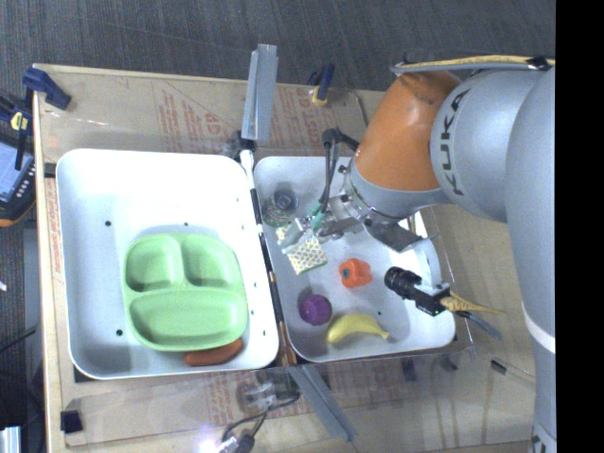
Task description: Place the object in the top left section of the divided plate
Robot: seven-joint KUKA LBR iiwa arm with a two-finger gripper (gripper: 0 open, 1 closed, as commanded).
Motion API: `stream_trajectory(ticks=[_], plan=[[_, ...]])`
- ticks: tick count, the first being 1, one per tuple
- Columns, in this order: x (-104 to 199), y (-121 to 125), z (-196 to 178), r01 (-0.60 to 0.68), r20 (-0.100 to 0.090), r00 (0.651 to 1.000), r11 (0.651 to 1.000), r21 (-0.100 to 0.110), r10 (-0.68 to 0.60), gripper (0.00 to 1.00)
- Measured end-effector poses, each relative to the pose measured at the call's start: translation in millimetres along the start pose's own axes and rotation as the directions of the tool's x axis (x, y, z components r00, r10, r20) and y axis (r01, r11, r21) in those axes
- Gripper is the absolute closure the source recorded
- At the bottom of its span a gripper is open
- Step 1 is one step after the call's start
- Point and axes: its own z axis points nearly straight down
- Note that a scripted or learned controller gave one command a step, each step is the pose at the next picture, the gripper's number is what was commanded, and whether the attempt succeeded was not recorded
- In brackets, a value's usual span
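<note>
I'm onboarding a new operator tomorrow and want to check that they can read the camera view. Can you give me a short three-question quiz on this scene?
1. Multiple choice: where is the green divided plate?
A) in the view's left bin
B) in the view's right bin
C) on the bench outside the bins

2. True or false: the banana and the purple fruit lie in the same bin.

3. Fill in: the gripper hangs over the view's ___ bin.

Key: 1 A; 2 true; 3 right.
</note>
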Motion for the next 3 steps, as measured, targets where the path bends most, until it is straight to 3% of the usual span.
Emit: stream_trajectory(ticks=[1,2,3], plan=[[75.6,-16.1,26.1,0.157,-0.004,0.988,0.988,0.004,-0.157,1.0],[180.2,48.0,-101.2,0.395,-0.003,0.919,0.919,-0.001,-0.395,1.0],[180.0,48.0,-101.2,0.395,-0.003,0.919,0.919,-0.001,-0.395,0.0]])
